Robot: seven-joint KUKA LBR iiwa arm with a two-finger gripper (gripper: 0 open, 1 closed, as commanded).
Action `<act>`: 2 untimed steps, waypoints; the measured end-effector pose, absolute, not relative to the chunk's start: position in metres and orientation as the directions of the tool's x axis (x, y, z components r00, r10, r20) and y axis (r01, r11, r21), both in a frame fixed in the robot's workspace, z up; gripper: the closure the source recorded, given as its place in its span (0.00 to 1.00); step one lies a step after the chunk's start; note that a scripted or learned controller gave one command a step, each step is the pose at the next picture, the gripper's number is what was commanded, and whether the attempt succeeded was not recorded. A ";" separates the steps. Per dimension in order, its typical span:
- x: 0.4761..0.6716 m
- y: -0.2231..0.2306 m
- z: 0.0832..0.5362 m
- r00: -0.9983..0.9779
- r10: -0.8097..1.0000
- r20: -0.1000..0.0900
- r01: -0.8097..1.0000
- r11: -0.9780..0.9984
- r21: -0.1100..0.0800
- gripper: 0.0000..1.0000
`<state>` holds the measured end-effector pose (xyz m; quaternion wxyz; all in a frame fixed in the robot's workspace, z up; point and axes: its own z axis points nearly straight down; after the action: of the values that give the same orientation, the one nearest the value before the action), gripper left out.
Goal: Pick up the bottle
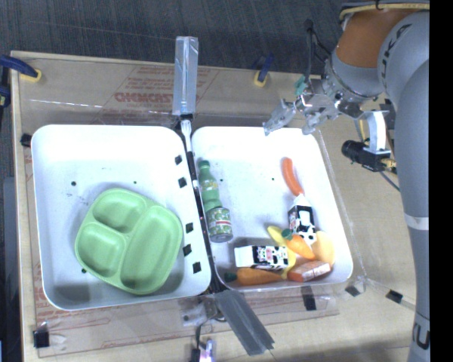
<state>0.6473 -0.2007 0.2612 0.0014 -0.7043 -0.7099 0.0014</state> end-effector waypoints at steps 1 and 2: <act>0.616 -0.118 0.213 -0.050 0.999 0.000 0.999 0.050 -0.005 0.00; 0.605 -0.110 0.092 0.159 0.987 -0.011 0.987 -0.159 0.000 0.00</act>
<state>0.6047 -0.1104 0.0922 -0.0034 -0.7612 -0.6486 0.0043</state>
